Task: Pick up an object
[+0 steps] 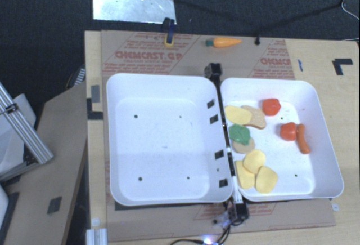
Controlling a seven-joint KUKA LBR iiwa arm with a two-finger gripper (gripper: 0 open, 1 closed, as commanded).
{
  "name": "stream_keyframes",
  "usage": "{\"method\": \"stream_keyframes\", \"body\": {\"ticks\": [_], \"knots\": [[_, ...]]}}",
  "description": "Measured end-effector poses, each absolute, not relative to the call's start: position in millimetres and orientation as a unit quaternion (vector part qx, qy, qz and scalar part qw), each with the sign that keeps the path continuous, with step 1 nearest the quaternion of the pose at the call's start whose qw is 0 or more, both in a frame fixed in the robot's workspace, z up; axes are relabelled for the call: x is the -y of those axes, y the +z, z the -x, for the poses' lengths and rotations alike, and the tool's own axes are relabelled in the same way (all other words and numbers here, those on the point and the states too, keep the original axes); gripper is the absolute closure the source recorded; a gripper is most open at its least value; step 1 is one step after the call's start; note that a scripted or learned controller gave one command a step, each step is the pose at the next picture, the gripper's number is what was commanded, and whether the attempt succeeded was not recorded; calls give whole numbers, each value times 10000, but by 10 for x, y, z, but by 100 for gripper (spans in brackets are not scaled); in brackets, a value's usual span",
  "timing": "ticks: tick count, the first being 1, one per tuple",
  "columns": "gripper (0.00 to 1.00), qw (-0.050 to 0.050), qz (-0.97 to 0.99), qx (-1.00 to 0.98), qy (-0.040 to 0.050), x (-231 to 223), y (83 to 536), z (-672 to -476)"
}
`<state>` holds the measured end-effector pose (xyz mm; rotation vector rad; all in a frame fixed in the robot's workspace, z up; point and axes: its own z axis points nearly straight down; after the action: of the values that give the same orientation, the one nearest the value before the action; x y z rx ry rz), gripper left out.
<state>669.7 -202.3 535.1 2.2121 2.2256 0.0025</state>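
At right of the frame, in a bin (327, 145): yellow pieces (254, 160), a sausage (303, 138). Top centre, a carrot (224, 42). End effector state: cannot tell.

Toy foods lie in the right bin (320, 120): red pieces (271, 106), green piece (239, 134), yellow pieces (265, 178), orange sausage (303, 138).

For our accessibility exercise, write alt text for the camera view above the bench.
Two shallow white bins sit side by side on a bench: the right bin holds toy foods, yellow pieces, a green piece, red pieces and a sausage. A toy carrot lies on the bench behind the bins.
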Motion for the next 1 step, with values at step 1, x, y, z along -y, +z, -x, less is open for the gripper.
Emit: {"method": "stream_keyframes", "body": {"ticks": [1], "knots": [[100,13,-7057,-7085,3,1981,5265,-6685]]}}
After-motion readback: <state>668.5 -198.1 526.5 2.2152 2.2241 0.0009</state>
